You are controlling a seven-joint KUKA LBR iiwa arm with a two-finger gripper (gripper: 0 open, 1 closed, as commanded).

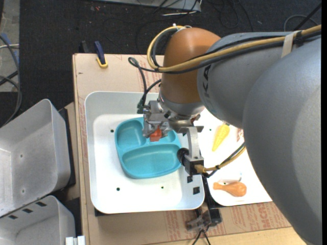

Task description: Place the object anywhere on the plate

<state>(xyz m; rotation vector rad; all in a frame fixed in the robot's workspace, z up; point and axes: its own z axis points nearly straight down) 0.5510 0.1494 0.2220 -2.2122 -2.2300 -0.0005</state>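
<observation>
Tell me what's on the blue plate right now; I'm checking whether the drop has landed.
Above the blue plate, at its divider, a small red-orange object sits right under the gripper. The gripper covers the contact, so resting or held can't be judged. The large compartment is bare.

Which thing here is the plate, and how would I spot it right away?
Look at the white bin in the middle, under the big grey arm. The plate lies flat inside it, below the pincer. It is bright blue and split into compartments, unlike the yellow piece and orange piece to the right.
</observation>
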